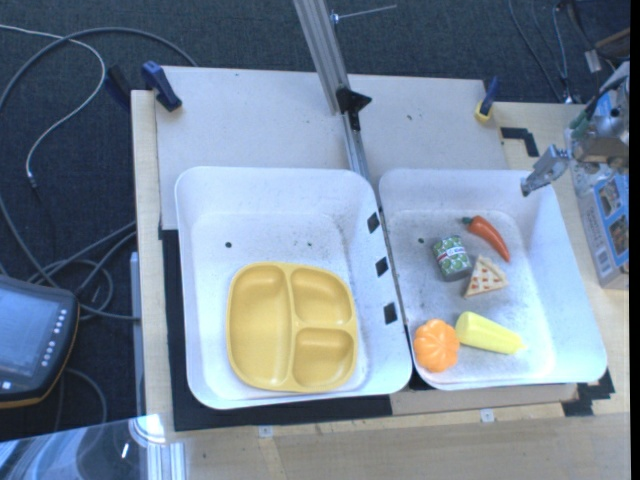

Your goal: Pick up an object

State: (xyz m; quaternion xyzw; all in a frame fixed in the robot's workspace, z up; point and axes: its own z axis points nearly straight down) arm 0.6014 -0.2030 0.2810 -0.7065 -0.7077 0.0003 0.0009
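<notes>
Five small items in right bin (560, 258): glossy orange pumpkin (436, 344) nearest yellow sectioned tray (292, 325); gripper (545, 173) above bin rim, grip state indiscernible.

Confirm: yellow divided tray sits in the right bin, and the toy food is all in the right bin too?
Not quite. The camera view shows the yellow divided tray in the left bin, not the right. The toy food, including the chili pepper and pumpkin, is indeed all in the right bin.

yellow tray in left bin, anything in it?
Empty. The yellow tray lies flat in the left bin, and all three of its compartments show bare yellow plastic.
</notes>
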